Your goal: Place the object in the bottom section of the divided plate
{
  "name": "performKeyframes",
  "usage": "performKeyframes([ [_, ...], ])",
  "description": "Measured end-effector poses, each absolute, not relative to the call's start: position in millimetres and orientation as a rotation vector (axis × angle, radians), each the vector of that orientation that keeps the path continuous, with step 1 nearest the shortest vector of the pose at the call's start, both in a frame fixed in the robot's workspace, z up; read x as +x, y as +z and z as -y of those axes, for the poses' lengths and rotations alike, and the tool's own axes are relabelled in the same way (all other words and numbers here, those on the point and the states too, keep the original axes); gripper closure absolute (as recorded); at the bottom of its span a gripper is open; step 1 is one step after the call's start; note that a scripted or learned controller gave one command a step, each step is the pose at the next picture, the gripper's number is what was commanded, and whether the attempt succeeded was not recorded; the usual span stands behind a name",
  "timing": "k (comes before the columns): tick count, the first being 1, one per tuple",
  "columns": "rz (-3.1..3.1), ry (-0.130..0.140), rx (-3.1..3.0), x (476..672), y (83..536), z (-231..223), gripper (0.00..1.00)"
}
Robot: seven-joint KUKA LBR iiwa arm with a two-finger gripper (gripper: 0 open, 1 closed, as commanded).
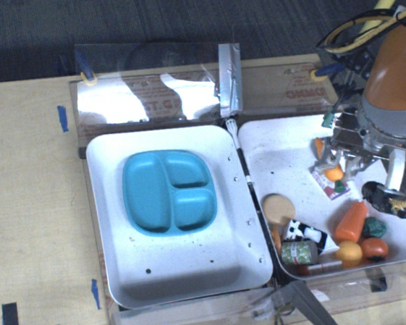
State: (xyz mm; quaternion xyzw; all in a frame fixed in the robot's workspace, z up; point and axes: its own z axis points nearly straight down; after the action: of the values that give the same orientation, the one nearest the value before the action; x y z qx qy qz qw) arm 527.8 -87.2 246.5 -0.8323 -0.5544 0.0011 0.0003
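A blue divided plate (pixel 168 191) lies in the left bin (pixel 128 276); it has one large section on the left and two smaller ones on the right, one above the other. All of its sections are bare. My gripper (pixel 339 158) hangs low over the upper right part of the right bin (pixel 282 149). Right beneath it lies a small orange piece on a white and pink packet (pixel 333 178). I cannot make out whether anything is held.
Along the right bin's front lie a round wooden piece (pixel 278 206), a black and white toy (pixel 303 231), a green can (pixel 298 252), a carrot (pixel 352 221), an orange fruit (pixel 350 252) and a red one (pixel 374 248). Cables (pixel 352 32) loop behind the arm.
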Motion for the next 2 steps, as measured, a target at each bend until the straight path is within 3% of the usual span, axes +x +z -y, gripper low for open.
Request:
performKeyframes([
  [1,1.24,0.0,-2.887,557.3,280.1,62.4,1.0],
  [2,1.364,0.01,-2.825,532.9,248.0,32.3,1.0],
])
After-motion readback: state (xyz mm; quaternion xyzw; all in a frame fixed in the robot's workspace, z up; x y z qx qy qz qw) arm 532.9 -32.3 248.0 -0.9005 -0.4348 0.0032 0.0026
